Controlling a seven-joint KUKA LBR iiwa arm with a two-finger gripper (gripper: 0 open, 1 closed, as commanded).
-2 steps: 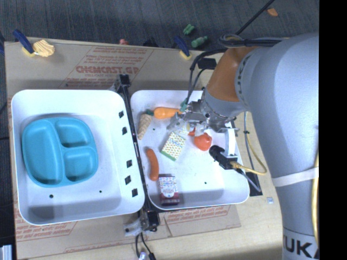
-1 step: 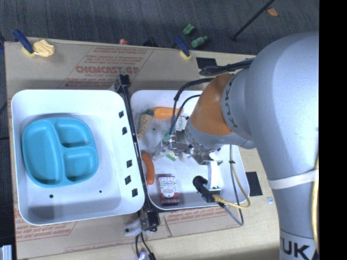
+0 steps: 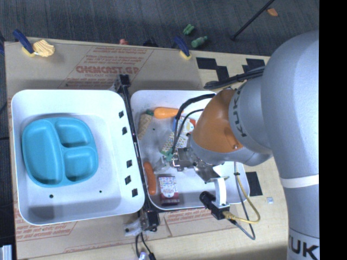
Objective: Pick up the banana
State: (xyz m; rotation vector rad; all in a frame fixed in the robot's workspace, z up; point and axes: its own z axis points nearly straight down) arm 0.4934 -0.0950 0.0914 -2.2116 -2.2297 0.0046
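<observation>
1. White left bin: you see it on the bench's brown cardboard. It holds a blue tray with three compartments, lying flat near the bin's middle.
2. Black clips: a row of them runs along the seam where the two bins meet.
3. White right bin: it sits just beside the left bin, and the arm covers its right half.
4. Tan item: oblong, near this bin's upper left wall. You cannot tell whether this is the banana. Its place cannot be read for certain from this view.
5. Orange stick: it lies along the left wall, lower down, just beside a dark red packet.
6. Orange piece: it lies crosswise near the bin's upper wall, right of the tan item.
7. Gripper: low over the middle of the right bin, above the packet and close to some pale clutter. You cannot tell whether it is spread, pressed together or pinching anything.
8. Arm: grey with an orange band, entering from the right. A yellow cable loops below it.
</observation>
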